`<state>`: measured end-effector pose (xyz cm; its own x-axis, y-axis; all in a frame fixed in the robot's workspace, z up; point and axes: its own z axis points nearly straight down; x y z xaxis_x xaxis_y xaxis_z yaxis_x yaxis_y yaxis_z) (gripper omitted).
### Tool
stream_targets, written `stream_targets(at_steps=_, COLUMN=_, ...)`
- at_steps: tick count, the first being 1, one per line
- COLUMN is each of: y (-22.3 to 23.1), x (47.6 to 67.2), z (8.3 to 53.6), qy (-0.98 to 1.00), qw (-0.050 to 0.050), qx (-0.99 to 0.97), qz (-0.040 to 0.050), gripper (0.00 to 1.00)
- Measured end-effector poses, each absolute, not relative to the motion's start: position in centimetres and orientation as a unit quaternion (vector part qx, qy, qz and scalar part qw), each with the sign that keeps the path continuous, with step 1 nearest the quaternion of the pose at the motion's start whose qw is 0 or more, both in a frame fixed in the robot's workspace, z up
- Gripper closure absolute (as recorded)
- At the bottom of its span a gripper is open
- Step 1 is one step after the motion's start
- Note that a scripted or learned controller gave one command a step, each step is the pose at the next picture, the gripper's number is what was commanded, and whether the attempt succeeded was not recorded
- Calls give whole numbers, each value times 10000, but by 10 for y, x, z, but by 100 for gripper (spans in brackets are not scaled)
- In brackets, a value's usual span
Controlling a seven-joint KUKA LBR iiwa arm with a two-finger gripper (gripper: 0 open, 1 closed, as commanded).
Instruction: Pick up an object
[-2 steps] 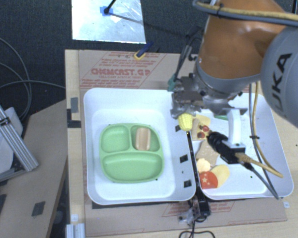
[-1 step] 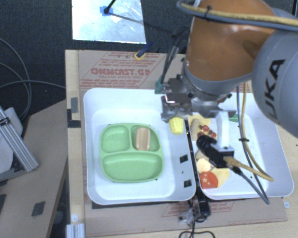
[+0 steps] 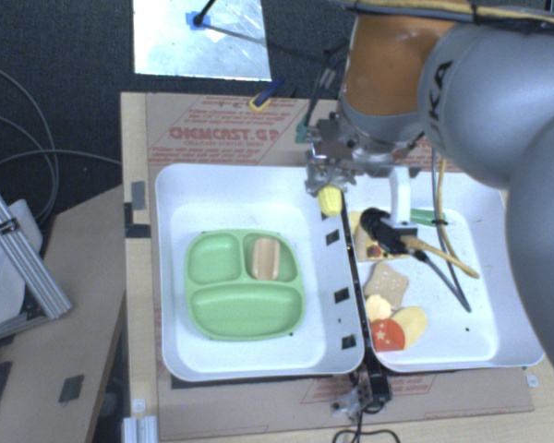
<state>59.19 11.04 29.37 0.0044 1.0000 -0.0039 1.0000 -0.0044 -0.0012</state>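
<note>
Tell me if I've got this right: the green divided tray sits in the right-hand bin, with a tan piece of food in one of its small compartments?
Not quite. The camera view shows the green divided tray in the left-hand bin, not the right. The rest holds: a tan piece of food lies in its upper right small compartment.

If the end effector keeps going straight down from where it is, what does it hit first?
Probably the small yellow piece just under the end effector, near the rim where the two white bins meet. Depth is hard to judge here.

overhead camera, slanted down onto both bins (image 3: pixel 166 201).
</note>
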Motion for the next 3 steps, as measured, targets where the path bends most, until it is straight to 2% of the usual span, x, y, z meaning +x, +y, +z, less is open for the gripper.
stream_targets(at_steps=1, y=153, x=670, z=198, qy=7092, qw=0, qx=7050, qz=4, gripper=100)
stream_targets(at_steps=2, y=163, x=667, z=117, qy=7086, qw=-20, qx=7056, qz=-24, gripper=100)
stream_targets(at_steps=3, y=144, x=579, z=172, qy=7069, qw=-12, qx=7073, qz=-6, gripper=100)
